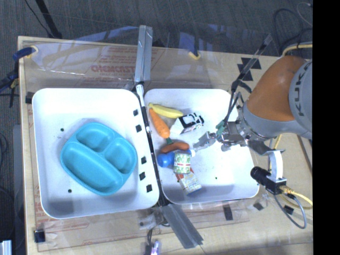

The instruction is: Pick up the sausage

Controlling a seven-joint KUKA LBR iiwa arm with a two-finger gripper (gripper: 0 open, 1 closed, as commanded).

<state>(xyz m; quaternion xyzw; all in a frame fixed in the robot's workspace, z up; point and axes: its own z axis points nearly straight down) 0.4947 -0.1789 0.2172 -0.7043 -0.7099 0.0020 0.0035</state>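
Brown sausage (175, 146) lies among toys in the right bin (234, 187); the jaws (204, 140) hang open beside it, ready to grab.

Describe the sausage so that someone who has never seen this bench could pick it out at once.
Look in the right bin of the two white bins, at the cluster of toys along its left wall. The sausage lies just below the carrot and above the blue ball. It is the short reddish-brown link with rounded ends, darker than the orange carrot.
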